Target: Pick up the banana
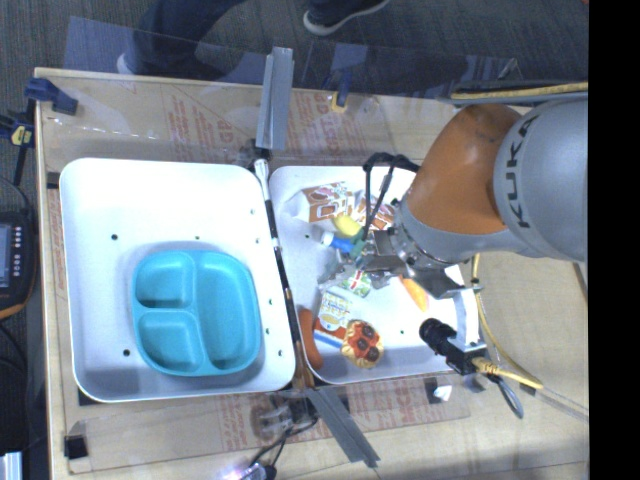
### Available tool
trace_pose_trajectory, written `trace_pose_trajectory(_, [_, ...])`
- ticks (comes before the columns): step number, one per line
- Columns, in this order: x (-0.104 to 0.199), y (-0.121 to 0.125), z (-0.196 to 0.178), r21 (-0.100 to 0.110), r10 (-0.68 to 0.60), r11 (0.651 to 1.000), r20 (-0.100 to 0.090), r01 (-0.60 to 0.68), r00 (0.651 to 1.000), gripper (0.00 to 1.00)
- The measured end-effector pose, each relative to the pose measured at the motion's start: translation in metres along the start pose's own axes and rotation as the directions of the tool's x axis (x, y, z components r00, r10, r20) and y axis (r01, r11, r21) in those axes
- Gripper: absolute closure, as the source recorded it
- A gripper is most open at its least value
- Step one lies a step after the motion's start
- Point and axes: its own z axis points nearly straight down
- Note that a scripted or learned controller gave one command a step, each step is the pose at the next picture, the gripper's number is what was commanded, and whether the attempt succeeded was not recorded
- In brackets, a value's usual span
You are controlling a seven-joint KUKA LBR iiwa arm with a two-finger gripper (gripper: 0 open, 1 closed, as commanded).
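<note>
The arm (500, 183) reaches in from 3 o'clock, bent low over the right bin (400, 363); its gripper (372, 253) sits among clutter beside the banana (346, 225), grip state unclear.

Right bin (440, 363): packets (337, 308) and toys crowding its left half, arm (500, 183) overhanging the upper right. Left bin (90, 198): blue tray (197, 311) occupying lower centre, bare floor lying open along frame's upper left.

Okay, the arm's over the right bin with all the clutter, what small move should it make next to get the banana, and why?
Probably a short drop straight down. The gripper hangs over the pile in the right bin, and the yellow piece that looks like the banana lies just beside it, wedged among packets, so a big sideways move seems unneeded.
</note>
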Motion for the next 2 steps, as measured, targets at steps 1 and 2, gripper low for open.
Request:
trace_pose_trajectory(1, [-0.05, 0.054, -0.022, -0.005, -0.054, 0.999, 0.002, 0.054, 0.999, 0.0])
trace_pose_trajectory(2, [-0.086, 0.106, 0.074, -0.001, 0.004, 1.0, 0.002, -0.004, 1.0, 0.0])
